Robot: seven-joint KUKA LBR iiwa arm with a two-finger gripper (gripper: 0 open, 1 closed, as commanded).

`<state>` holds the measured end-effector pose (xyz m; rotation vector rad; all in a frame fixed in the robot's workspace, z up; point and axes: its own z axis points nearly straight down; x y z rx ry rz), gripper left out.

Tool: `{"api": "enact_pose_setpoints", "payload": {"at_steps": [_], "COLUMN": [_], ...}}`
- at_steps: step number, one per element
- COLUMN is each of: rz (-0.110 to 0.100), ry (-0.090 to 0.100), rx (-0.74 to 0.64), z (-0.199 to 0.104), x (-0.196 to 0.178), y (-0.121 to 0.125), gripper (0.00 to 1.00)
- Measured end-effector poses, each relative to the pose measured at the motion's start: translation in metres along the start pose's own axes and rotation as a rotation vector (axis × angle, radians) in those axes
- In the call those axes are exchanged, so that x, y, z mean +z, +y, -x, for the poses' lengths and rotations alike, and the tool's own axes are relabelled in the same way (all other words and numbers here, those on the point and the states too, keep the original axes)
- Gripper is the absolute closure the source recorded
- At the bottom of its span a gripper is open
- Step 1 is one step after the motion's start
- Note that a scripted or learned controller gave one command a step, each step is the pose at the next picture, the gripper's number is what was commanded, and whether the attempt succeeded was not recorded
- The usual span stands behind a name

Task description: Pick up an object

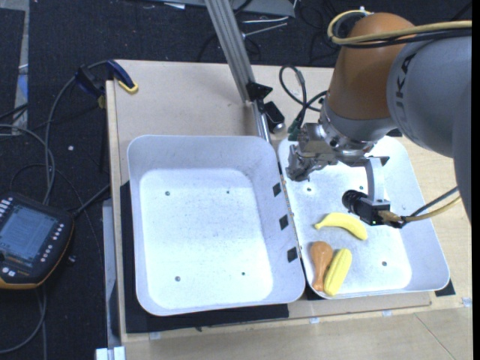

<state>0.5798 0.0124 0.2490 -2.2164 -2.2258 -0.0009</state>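
**A:** So, where is the hand?

**B:** The hand hangs over the far left corner of the right bin, close to the wall that bin shares with the left bin. Whether it is open or closed I cannot tell from this angle.

**A:** And the things to pick?

**B:** All three lie in the right bin. A banana lies near the middle, nearer the camera than the hand and apart from it. In the near left corner a yellow piece and an orange piece lie side by side, touching, the orange one closer to the shared wall.

**A:** Any writing you can read?

**B:** There is dark lettering on the grey arm just below its orange band. It is cut off by the curve, so I cannot read it whole. A pendant lies on the floor to the left, and its screen is too small to read.

**A:** Anything else around the bins?

**B:** Three black clips sit along the shared wall. A blue and yellow clamp grips the far left corner of the surface, and a metal rail slants up from the far edge.
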Motion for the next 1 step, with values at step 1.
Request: {"api": "enact_pose_setpoints", "payload": {"at_steps": [1], "rz": [-0.001], "ry": [0.0], "rx": [-0.001], "z": [-0.0539], "x": [0.0161], "y": [-0.0147], "gripper": [1.0]}}
